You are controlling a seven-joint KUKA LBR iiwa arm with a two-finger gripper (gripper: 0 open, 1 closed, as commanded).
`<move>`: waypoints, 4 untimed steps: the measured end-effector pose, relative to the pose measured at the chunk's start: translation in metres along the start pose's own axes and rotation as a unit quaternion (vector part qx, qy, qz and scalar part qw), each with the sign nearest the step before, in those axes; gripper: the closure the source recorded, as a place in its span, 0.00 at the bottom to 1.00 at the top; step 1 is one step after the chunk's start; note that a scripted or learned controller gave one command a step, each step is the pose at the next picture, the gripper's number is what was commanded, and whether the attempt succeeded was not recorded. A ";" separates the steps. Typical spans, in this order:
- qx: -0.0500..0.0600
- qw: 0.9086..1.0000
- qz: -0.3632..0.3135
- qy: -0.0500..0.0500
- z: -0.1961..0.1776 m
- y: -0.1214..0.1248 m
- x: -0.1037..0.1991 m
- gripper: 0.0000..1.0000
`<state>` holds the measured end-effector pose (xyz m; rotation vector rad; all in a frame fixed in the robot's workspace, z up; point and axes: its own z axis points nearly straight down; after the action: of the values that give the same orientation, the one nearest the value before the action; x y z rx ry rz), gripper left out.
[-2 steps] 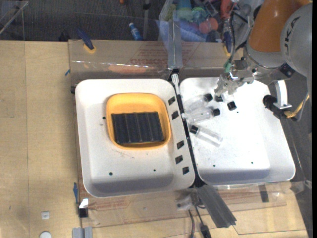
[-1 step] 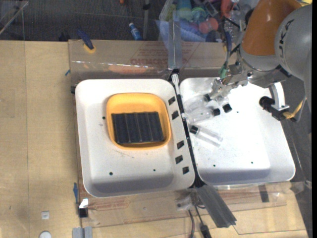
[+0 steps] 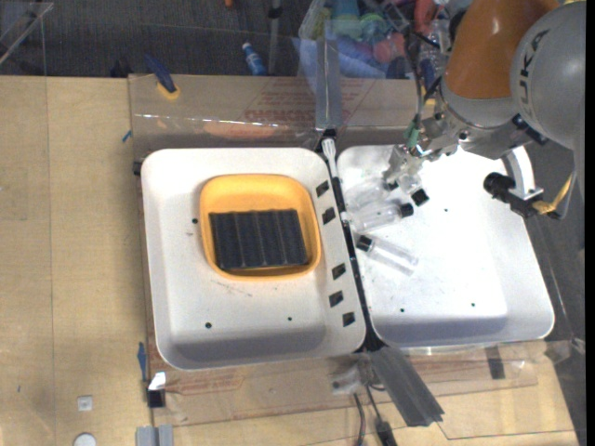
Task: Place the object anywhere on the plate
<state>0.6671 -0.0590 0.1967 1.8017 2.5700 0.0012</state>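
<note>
An orange-yellow plate (image 3: 257, 190) rests in the left bin (image 3: 177, 277). A black ribbed rectangular object (image 3: 257, 238) lies flat on the plate and covers most of its inside. My gripper (image 3: 407, 168) hangs low over the back left part of the right bin (image 3: 465, 286), well to the right of the plate. Just below it lie two clear plastic tubes with black caps, one (image 3: 379, 216) near the divider and one (image 3: 388, 253) a little nearer the front. A small black piece (image 3: 419, 196) lies beside the gripper's tip.
A divider with black clips (image 3: 333, 240) runs between the two bins. The grey arm with its orange band (image 3: 502, 35) reaches in from the upper right. A clear box of colourful items (image 3: 381, 17) stands behind the bins.
</note>
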 end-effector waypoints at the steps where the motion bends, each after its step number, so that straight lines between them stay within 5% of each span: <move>1: -0.002 0.996 -0.090 -0.001 -0.031 0.006 0.014 1.00; 2: -0.002 0.982 -0.190 -0.001 -0.055 0.006 0.014 1.00; 3: -0.003 0.958 -0.287 -0.001 -0.090 -0.005 -0.008 1.00; 4: -0.002 0.963 -0.269 -0.001 -0.133 -0.025 -0.041 1.00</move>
<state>0.6575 -0.1057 0.3293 1.0418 2.9554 0.0032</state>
